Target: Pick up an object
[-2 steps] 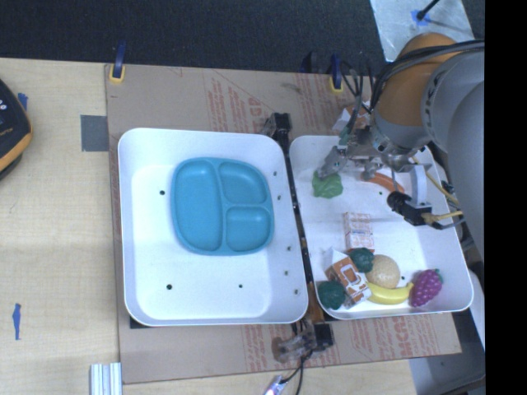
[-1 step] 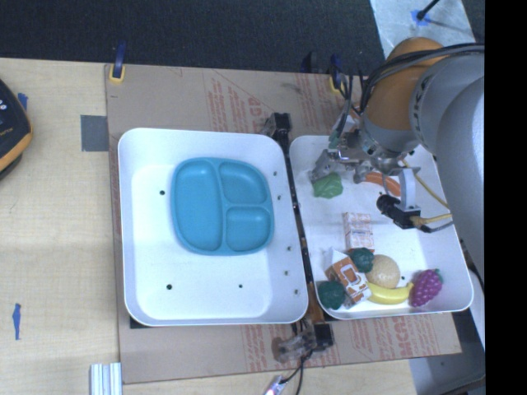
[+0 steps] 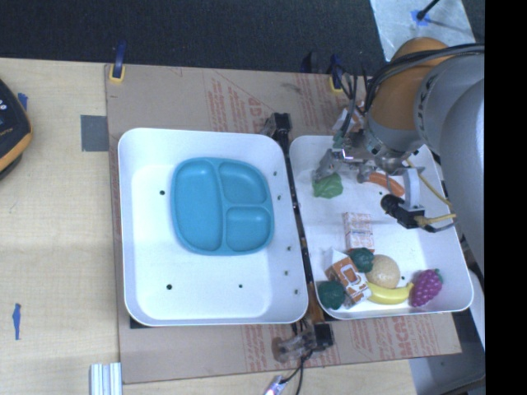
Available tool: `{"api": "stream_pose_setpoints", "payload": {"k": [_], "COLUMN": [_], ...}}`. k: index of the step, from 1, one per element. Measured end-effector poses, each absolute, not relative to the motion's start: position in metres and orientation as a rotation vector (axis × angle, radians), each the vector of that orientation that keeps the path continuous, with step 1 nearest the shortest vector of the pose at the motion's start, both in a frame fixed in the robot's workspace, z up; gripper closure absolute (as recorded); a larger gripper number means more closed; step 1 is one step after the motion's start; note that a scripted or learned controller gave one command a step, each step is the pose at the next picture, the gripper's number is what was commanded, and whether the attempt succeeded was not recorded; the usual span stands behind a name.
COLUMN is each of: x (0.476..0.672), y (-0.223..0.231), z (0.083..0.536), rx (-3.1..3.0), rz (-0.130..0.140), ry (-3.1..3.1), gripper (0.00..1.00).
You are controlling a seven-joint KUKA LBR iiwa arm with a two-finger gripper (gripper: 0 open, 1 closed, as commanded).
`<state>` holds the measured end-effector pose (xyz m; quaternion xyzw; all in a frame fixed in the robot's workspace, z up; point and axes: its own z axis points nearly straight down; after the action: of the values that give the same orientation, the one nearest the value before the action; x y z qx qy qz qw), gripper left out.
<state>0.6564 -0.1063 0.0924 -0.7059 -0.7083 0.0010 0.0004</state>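
Clearly we have our pincer (image 3: pixel 333 161) low in the far end of the right bin (image 3: pixel 449 241), just above a small green toy (image 3: pixel 328 186); whether its tips are spread or pressed together we cannot tell. We judge the toy light, probably soft and a little lumpy, best pinched across its middle so it does not slip out sideways.

A robotics lab: white bins (image 3: pixel 132 220) clamped on a cardboard-covered bench (image 3: pixel 58 237); toy food (image 3: pixel 387 282).
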Motion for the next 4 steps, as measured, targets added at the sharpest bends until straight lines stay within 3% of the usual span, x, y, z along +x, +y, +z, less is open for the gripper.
{"api": "stream_pose_setpoints", "payload": {"k": [3, 4], "x": [0.656, 0.656], "y": [-0.093, -0.111], "z": [0.092, 0.092], "rx": [-2.213, -2.218], "rz": [0.006, 0.003], "ry": [-2.226, -2.224], "gripper": [0.00, 0.00]}}
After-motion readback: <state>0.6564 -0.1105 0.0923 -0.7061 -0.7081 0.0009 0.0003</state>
